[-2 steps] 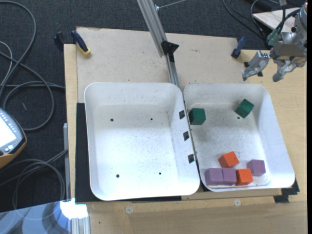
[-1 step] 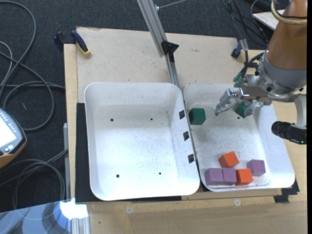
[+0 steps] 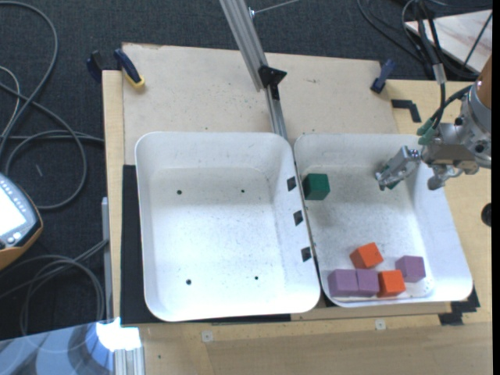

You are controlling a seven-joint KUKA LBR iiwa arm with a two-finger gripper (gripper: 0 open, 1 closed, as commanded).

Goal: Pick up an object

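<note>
Camera view: pincer (image 3: 412, 174) spread wide, 2 fingers (image 3: 391, 172) gripping nothing, above right bin (image 3: 445, 213).

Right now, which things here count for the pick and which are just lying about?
For the pick: gripper, over the right bin; green block; two orange blocks; purple blocks.

Lying about: left bin; blue clamps; metal pole; floor cables.
</note>
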